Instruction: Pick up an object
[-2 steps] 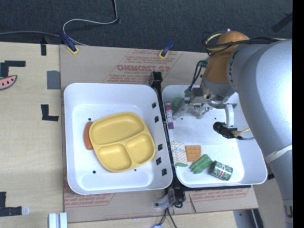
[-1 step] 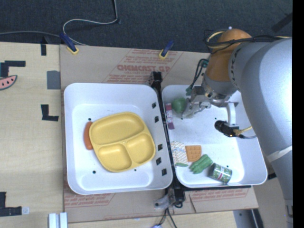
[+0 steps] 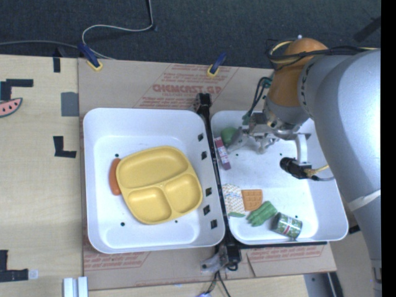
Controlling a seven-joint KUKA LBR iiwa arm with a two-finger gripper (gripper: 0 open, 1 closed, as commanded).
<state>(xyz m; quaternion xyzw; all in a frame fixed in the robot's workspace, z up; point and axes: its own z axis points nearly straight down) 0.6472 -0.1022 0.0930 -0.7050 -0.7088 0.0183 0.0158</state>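
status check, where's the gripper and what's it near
Gripper low in the right bin, upper left part. Green object just beside it, grasp not confirmed. Green can and orange cracker lie apart, nearer the front.

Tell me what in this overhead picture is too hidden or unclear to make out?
- Gripper: the wrist blocks it, so its state is unclear.
- Green object beside the gripper: partly covered, shape unclear.
- Orange item: mostly under the yellow divided tray.
- Small can: label too small to read.
- Patterned packet: print too small.
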